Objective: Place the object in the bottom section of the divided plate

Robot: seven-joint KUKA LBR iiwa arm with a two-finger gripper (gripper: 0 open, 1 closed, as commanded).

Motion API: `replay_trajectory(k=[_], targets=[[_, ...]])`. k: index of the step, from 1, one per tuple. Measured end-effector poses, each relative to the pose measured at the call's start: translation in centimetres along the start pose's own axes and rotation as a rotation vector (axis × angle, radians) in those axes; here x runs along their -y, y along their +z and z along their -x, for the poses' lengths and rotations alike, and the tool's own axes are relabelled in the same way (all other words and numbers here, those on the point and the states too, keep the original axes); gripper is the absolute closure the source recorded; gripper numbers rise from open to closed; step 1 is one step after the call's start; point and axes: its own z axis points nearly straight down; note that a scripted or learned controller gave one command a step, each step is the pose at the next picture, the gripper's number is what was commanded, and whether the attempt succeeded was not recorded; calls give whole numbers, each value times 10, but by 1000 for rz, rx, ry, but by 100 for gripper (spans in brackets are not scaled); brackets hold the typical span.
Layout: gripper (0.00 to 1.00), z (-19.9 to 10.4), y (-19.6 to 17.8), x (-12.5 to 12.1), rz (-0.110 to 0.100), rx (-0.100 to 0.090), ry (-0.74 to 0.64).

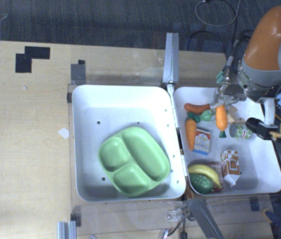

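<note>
Wooden bench (pixel 26 133) under me, dark floor beyond, black cables looping at far edge. Two white bins side by side: left bin (pixel 88 133) holds green divided plate (pixel 134 160); right bin (pixel 267 176) holds toy food. My arm reaches in from right, orange band up high, wrist tipped down over right bin's far end. My claw (pixel 223 103) pinches top of small carrot (pixel 221 117). Carrot hangs upright, long axis running near-far, narrow end toward near edge.

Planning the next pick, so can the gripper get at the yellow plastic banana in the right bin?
Probably yes: the yellow plastic banana lies uncovered at the right white bin's near end, with the gripper above that bin's far end.
</note>
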Motion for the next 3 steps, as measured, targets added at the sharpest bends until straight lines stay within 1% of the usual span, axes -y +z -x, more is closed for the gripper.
replay_trajectory(k=[1, 2, 3], targets=[[100, -61, 46, -16, 0, -2, -217], [100, -121, 46, 33, 1, -2, -275], [100, -191, 49, 72, -1, -3, -413]])
